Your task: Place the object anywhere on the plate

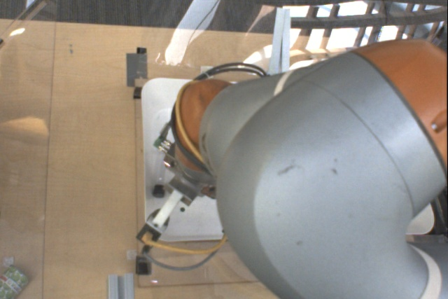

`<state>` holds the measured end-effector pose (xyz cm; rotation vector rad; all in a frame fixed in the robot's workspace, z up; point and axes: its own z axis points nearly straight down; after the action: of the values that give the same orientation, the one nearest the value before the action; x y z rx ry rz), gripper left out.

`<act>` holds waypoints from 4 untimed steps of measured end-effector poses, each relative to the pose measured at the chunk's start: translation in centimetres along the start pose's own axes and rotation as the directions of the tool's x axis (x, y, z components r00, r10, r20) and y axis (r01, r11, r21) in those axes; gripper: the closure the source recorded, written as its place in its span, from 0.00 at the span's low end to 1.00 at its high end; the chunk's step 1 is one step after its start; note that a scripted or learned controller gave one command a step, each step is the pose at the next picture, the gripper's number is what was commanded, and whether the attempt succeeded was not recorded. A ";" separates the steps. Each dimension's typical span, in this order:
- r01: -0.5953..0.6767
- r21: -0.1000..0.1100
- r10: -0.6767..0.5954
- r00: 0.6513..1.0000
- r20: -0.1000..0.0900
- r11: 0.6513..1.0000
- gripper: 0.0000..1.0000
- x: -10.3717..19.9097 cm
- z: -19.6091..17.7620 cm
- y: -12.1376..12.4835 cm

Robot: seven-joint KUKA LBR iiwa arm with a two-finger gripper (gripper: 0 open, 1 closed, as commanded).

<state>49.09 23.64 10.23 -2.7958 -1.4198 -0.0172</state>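
Observation:
My arm (315, 171) reaches in from the right and covers most of both bins. Its orange-banded wrist (192, 115) hangs low over the left white bin (155, 122). The gripper (183, 182) points down into that bin's near left part, with the wrist hiding its lower end. A small dark piece (159, 190) shows on the bin floor just left of the gripper; I cannot tell what it is. Whatever lies under the arm is hidden.
The left bin's left rim (141, 150) runs along a bare wooden bench (70, 150). A small grey bracket (136, 68) stands at the bin's far left corner. Another grey piece (120, 285) lies by the bench's front edge.

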 end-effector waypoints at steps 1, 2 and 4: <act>-0.165 -0.003 0.165 0.986 0.008 0.986 1.00 -1.2 -10.4 0.6; -0.671 -0.008 0.671 0.741 0.005 0.741 1.00 -0.2 -7.6 -0.2; -0.536 -0.009 0.536 0.844 0.008 0.844 1.00 3.9 -5.9 5.6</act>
<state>55.90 23.39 16.16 -3.0885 -0.5846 -0.0037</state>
